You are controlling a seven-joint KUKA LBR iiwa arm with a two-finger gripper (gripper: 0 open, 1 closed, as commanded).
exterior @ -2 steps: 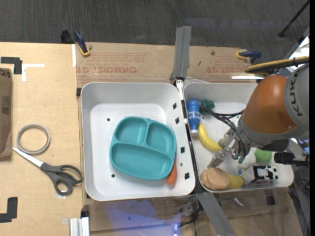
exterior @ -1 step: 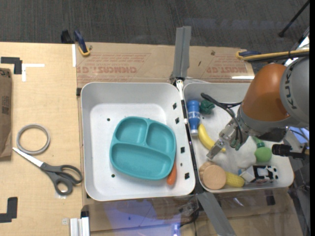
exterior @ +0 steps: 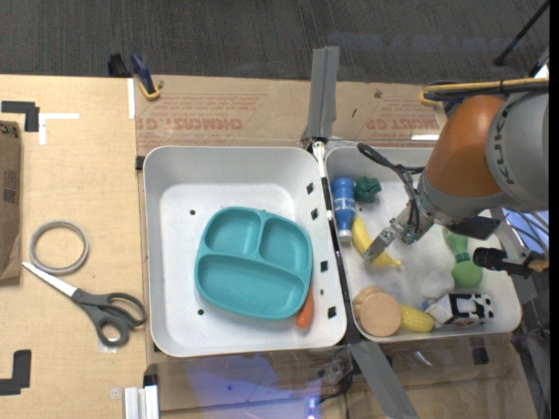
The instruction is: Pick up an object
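Right bin (exterior: 511,326): holds the gripper (exterior: 382,246) and the clutter.
Gripper: low over the bin's left half, fingers parted, nothing between them.
Banana (exterior: 367,239): touching or just under the fingertips, beside the blue bottle (exterior: 342,201).
Banana axis: long axis from far-left to near-right, curved.
Left bin (exterior: 162,234): teal divided plate (exterior: 254,264), carrot (exterior: 305,311) at its near-right edge.

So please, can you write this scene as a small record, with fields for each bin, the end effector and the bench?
left bin: teal divided plate; orange carrot beside the plate
right bin: blue bottle, dark green toy, yellow banana, tan round disc, green pear-shaped toy, black and white toy car
end effector: low in the right bin, at the banana
grasp: not clear
bench: scissors, tape roll
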